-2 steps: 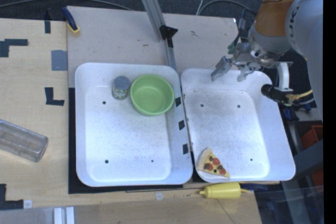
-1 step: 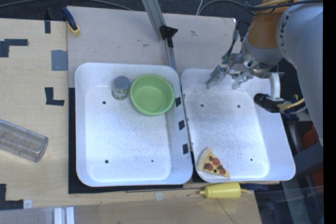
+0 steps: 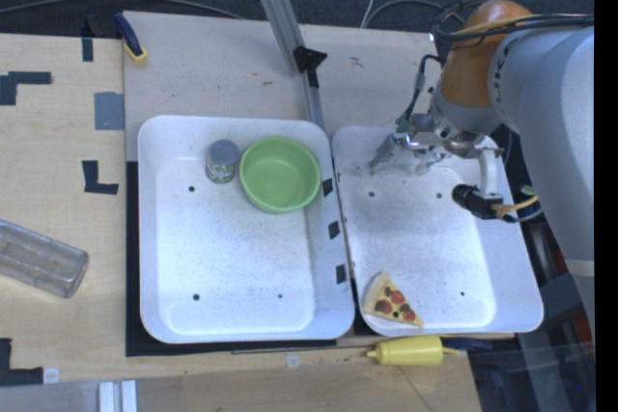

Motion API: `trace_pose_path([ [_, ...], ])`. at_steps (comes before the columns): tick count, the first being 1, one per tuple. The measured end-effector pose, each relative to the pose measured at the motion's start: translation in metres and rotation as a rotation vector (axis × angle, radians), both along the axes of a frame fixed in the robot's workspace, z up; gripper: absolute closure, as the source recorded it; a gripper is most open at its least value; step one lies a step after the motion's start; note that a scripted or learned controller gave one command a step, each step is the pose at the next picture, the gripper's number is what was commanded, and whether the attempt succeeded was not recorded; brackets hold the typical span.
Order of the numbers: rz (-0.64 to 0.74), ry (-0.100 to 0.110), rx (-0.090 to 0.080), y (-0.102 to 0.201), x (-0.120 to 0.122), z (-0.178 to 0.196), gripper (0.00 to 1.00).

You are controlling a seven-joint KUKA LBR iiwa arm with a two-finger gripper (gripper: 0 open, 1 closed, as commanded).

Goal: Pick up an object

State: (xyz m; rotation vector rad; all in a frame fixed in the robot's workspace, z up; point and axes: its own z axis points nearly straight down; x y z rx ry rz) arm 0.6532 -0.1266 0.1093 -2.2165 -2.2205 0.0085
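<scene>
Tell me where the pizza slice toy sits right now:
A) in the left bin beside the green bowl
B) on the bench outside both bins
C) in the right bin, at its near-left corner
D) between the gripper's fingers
C: the pizza slice toy lies on the floor of the right bin at its near-left corner, well away from the gripper at the bin's far end.

Single fixed camera above the bench (image 3: 222,72), slanting down over both bins (image 3: 154,207).
</scene>
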Motion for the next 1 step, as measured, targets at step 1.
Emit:
trace_pose_path([
  [1, 0.002, -0.004, 0.0, 0.0009, 0.0013, 0.0137, 1.0],
])
